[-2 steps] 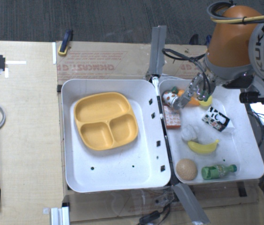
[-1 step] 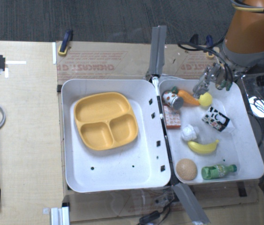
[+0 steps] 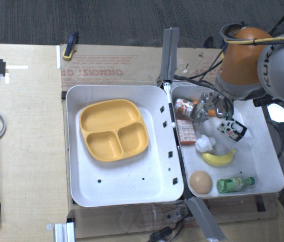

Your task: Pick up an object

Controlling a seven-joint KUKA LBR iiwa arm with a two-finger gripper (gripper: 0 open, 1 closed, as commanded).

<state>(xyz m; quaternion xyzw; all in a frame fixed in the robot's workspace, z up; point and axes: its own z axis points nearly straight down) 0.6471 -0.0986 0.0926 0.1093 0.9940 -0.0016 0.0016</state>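
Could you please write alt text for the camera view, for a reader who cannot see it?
A grey robot arm's gripper hangs over the right white bin, which holds a yellow banana, a green plastic bottle and a round tan ball. The left white bin holds a yellow divided plate.

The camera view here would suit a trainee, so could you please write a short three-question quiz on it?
1. True or false: the yellow divided plate lies in the left bin.
2. Which thing lies nearest the green bottle? A) banana B) brown round object C) orange can
3. Fill in: the gripper hangs over the ___ bin.

Key: 1 true; 2 B; 3 right.
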